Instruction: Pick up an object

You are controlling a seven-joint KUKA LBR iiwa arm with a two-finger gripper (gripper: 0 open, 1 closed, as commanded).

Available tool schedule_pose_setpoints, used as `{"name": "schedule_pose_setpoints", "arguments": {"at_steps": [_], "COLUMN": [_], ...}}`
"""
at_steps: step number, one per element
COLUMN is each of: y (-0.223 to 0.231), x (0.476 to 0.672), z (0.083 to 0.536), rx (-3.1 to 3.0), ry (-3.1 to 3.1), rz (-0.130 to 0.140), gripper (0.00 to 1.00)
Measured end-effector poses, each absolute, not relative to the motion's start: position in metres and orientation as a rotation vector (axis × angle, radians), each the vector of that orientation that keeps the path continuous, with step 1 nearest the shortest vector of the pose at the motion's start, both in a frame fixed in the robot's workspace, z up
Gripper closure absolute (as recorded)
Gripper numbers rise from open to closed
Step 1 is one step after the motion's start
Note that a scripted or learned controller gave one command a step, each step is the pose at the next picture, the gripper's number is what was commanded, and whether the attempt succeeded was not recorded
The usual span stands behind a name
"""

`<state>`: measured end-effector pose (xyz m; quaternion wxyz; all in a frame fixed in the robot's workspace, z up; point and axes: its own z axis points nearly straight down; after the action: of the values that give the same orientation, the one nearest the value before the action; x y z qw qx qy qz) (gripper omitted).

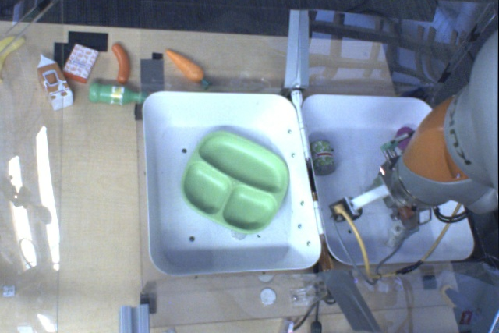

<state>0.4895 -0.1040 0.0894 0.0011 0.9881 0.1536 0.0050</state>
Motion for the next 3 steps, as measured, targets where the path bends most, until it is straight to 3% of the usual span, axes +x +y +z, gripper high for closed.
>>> {"name": "schedule_pose_setpoints", "arguments": {"at_steps": [1,2,3], "y": [-0.145,-0.201,-0.205], "x": [0.518,0.541,0.491], "z": [0.236,0.095,0.088], "rx": [3.049,3.027,3.098], "ry": [0.741,0.84,0.503], "rz": [0.012,0.007,0.017], "gripper": [0.0,0.0,0.0]}}
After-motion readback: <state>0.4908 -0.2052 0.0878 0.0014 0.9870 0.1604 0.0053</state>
